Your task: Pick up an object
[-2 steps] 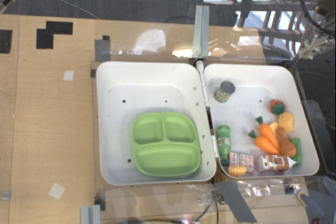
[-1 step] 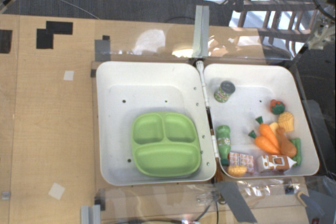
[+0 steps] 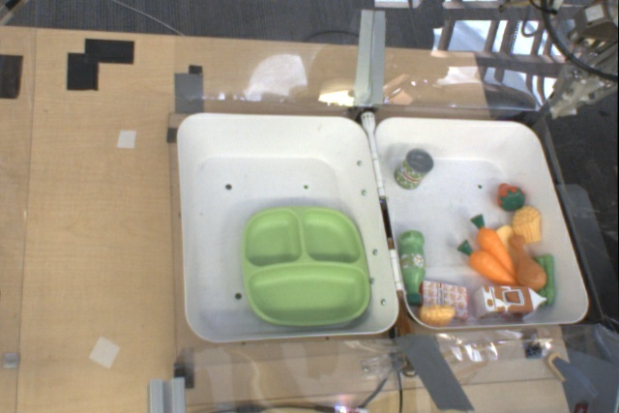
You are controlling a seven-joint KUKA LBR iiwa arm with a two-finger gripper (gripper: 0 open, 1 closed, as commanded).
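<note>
- At the upper right corner of the frame, part of the arm (image 3: 585, 63) shows among cables and metal framing, beyond the bins; whether its jaws are apart or together cannot be told.
- Left of centre, the left bin (image 3: 208, 160) holds a green divided plate (image 3: 306, 266), lying flat in the bin's lower half.
- Right of it, touching along the middle wall, the right bin (image 3: 464, 135) holds all the small objects.
- A small can (image 3: 413, 169) with a grey lid lies near the bin's upper left.
- A green bottle (image 3: 412, 261) lies against the bin's left wall, lower down.
- Two orange carrots (image 3: 491, 253) lie side by side in the lower right part, with a yellow corn piece (image 3: 527, 224) just beside them and a red-and-green piece (image 3: 512, 197) above.
- Along the bottom wall sit a patterned packet (image 3: 445, 297) and a small carton (image 3: 510, 302).
</note>
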